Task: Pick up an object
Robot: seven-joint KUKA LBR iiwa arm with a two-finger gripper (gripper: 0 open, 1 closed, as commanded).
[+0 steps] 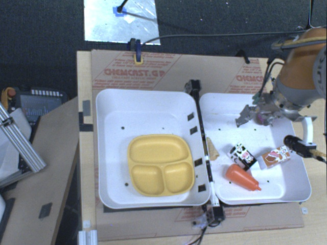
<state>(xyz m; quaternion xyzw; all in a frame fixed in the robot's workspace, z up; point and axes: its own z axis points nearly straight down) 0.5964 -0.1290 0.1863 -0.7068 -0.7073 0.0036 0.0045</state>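
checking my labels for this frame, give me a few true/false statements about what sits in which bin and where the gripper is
1. The yellow divided tray lies in the left bin. True.
2. The orange carrot toy lies in the left bin beside the tray. False: it lies in the right bin, near its front.
3. The gripper is over the right bin, toward its back. True.
4. The black-and-white cow-patterned toy is between the gripper's fingers. False: it lies on the bin floor, apart from the gripper, just behind the carrot.
5. The small carton lies in the right bin, right of the cow-patterned toy. True.
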